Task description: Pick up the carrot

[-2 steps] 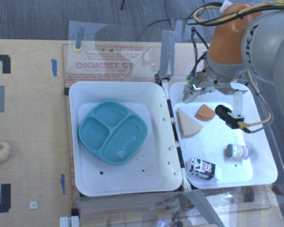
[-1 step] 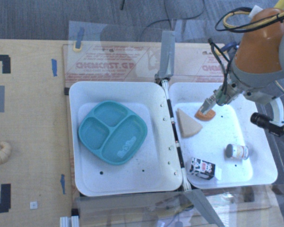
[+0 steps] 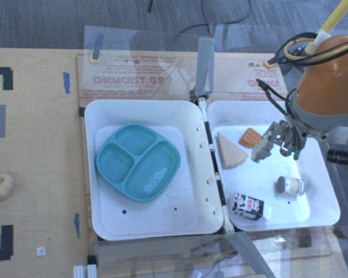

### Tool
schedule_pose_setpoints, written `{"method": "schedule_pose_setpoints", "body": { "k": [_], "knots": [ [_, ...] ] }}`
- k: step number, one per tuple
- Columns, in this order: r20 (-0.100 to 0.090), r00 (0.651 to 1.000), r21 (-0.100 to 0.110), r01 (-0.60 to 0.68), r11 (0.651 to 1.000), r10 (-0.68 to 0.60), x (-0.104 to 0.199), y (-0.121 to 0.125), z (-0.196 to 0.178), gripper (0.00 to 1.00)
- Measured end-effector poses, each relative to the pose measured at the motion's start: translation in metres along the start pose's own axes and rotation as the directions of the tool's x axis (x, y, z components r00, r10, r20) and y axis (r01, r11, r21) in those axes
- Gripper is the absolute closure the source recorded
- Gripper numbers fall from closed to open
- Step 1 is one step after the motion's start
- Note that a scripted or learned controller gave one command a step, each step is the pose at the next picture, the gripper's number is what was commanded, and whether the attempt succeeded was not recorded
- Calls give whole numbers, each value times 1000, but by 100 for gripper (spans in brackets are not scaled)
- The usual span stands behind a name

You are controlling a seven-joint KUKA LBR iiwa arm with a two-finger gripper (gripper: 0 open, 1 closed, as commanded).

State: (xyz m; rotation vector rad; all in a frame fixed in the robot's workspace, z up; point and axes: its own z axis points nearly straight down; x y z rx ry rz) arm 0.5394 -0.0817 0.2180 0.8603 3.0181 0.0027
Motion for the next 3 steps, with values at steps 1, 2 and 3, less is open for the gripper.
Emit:
{"method": "schedule_pose_setpoints", "body": {
  "k": [1, 2, 3],
  "knots": [
    [2, 968, -1, 250, 968, -250, 26, 65, -1, 100],
    [3, 999, -1, -44, 999, 44, -13, 25, 0, 100],
    [0, 861, -1, 508, 861, -508, 51, 62, 33, 100]
  ]
}}
